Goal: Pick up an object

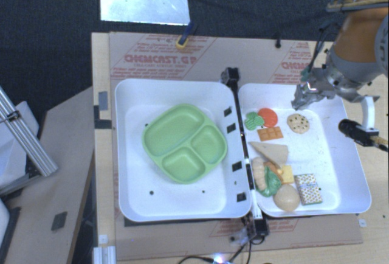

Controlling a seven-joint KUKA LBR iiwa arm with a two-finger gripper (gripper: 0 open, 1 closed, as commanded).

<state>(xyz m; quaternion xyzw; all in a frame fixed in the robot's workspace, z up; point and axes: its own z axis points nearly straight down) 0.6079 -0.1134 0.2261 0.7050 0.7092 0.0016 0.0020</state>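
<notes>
Gripper [302,100] poised low near right bin's [352,165] back edge, grip state unclear, round cookie [298,123] just below it with bare floor rightward, other toy food crowding the bin's left wall, green divided plate [184,143] in left bin [130,153]

Robotics laboratory test station: a grey-and-orange industrial arm [358,44] is reaching over two white bins [176,150] clipped side by side on a protective-film-covered surface [158,59], while aluminium framing [24,141] and cabling are standing beside it against dark carpet.
</notes>
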